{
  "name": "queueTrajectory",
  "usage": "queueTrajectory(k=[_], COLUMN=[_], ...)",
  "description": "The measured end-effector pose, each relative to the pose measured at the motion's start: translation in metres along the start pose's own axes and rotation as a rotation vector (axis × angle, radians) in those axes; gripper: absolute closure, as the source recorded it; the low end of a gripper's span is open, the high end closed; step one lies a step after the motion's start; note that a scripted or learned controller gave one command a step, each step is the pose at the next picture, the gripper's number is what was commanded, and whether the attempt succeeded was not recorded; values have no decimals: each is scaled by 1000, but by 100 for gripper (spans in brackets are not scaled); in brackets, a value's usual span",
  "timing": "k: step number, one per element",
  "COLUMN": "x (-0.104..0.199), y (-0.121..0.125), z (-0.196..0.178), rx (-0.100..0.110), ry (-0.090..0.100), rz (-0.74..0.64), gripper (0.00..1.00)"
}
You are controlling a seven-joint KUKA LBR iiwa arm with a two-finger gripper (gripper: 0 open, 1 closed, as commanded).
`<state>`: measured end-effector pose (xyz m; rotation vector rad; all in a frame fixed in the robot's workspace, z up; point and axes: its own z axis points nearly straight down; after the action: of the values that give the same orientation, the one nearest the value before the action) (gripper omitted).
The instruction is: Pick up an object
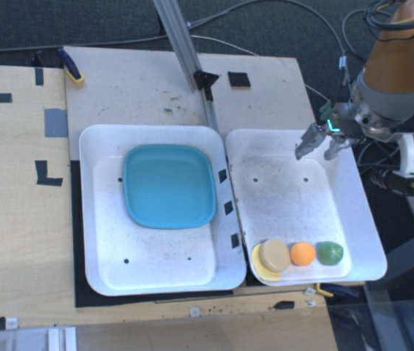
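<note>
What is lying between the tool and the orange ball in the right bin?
Nothing: in the camera view, the stretch from the tool down to the orange ball is bare, speckled floor of the right bin.

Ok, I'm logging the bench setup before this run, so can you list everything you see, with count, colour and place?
left bin: 1, white, left half of the bench
right bin: 1, white, beside the left bin
plate: 1, turquoise, square with rounded corners, lying flat in the left bin
tan round object: 1, beige, near edge of the right bin, resting on something yellow
orange ball: 1, orange, right bin, between the tan object and the green one
green object: 1, green, right bin, near right corner
metal bar: 1, grey, slanting across the bench behind the bins
arm: 1, grey with orange band, reaching in from the right
gripper: 1, dark, fingers spread, over the far right corner of the right bin, holding nothing
</note>
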<state>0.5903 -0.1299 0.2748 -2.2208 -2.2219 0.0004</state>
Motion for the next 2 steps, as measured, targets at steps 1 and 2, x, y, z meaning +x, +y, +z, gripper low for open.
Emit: queueTrajectory(k=[1,2], x=[0,8], y=[0,0], z=[0,60], rx=[0,5], ry=[0,1], rz=[0,-1], gripper=[0,0])
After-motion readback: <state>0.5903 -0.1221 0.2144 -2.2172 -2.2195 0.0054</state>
